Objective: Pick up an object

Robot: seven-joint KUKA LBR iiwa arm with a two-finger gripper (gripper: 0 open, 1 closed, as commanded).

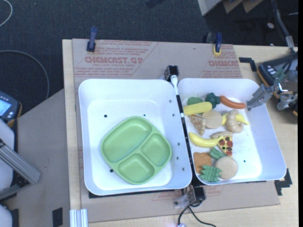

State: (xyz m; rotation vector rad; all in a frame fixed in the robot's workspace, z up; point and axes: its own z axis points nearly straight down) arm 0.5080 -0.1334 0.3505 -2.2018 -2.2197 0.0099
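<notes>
Gripper: the gripper (pixel 258 97) was at the right bin's far right edge, low over the rim, close to the sausage. I could not tell how its jaws stood. Nothing showed between them.
Right bin: the right bin (pixel 265 145) held a pile of toy food, mostly on its left side.
Sausage: an orange-red sausage (pixel 232 102) lay near the far end, just beside the gripper tip.
Corn: a yellow corn cob (pixel 197 109) lay by the left wall, touching a green leafy piece (pixel 210 99).
Banana: a yellow banana (pixel 202 140) lay in the middle of the pile.
Round pieces: a tan round piece (pixel 213 120) sat near the corn, and another round piece (pixel 227 167) sat at the near end.
Pizza slice: a small slice with red dots (pixel 226 144) lay right of the banana.
Left bin: the left bin (pixel 94 98) held a green tray (pixel 136 149) with three sections, turned at a slant.
Bench: both bins sat side by side on a brown board (pixel 142 56) with red print.
</notes>
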